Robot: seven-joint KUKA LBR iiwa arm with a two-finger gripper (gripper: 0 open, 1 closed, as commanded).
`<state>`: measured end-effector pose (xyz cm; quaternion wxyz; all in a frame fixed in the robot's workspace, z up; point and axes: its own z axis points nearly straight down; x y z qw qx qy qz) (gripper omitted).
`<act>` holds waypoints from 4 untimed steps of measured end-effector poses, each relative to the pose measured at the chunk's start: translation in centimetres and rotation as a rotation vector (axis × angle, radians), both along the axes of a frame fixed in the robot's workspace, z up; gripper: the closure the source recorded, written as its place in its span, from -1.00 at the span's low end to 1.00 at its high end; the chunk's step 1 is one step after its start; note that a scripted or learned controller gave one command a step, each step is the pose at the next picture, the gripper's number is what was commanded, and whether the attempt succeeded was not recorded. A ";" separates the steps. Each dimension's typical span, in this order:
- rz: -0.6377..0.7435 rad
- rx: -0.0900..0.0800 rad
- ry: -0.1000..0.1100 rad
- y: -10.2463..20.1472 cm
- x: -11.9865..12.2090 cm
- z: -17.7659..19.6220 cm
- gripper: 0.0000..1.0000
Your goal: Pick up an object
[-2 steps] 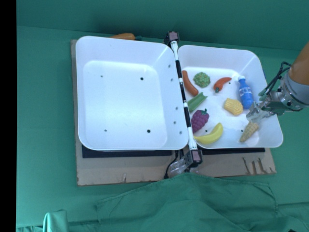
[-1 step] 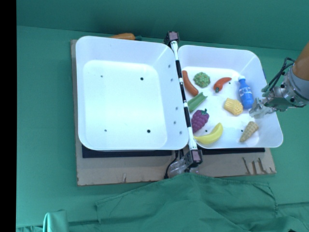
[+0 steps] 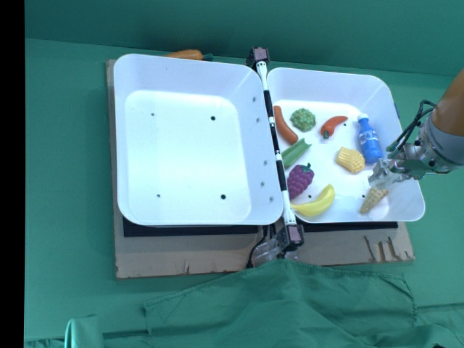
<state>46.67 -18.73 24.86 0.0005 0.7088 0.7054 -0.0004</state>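
The right bin (image 3: 406, 209) holds several toy foods. Among them are a blue bottle (image 3: 369, 140), a yellow corn piece (image 3: 350, 159), a pale yellow cone-shaped piece (image 3: 373, 199), a banana (image 3: 314, 203), purple grapes (image 3: 299, 180), a green pea pod (image 3: 295, 152), a red sausage (image 3: 285, 125), a green broccoli (image 3: 303, 119) and a red chili (image 3: 333, 125). My gripper (image 3: 384, 175) hangs low over the bin's right side, just above the cone-shaped piece and right of the corn piece. Nothing is seen held in it.
The left bin (image 3: 127, 85) stands beside the right one, with a black and white divider bar (image 3: 272, 143) between them. An orange object (image 3: 186, 54) lies behind the left bin's far rim. Green cloth (image 3: 290, 303) is bunched in front of the bench.
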 end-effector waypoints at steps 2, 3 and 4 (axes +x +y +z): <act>0.005 -0.003 -0.010 0.1 16.6 -1.9 1.00; -0.001 -0.006 -0.012 -0.1 16.3 -0.5 1.00; -0.004 -0.011 -0.018 -0.3 16.4 0.8 1.00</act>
